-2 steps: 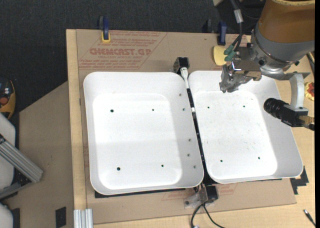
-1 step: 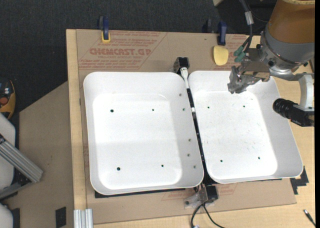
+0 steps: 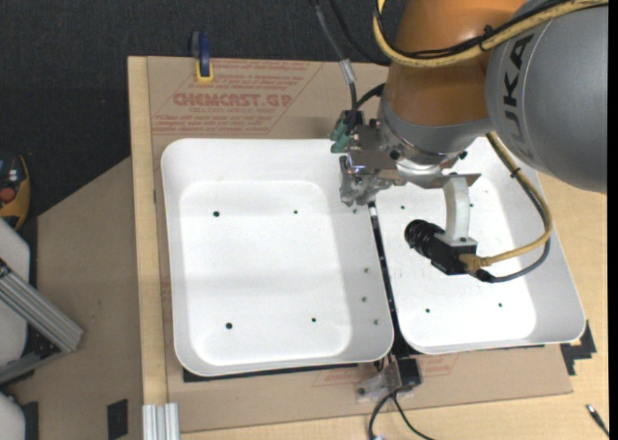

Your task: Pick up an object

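White plastic of the right bin (image 3: 483, 317) is covered at its far inner part by the arm (image 3: 454, 52), so the object to be picked is hidden; it is judged to lie there, beneath the wrist, since the arm is lowered over that spot. The tool (image 3: 361, 185) is seen close against the wall where the two bins meet, toward the bench's far edge; whether it is wide, narrow or holding anything cannot be told. A black connector (image 3: 435, 245) with its yellow cable is carried beside the wrist, looped loosely so that turning is allowed. The left bin (image 3: 261, 264) is set just beside, on the bench (image 3: 251, 91), likely as a drop place.
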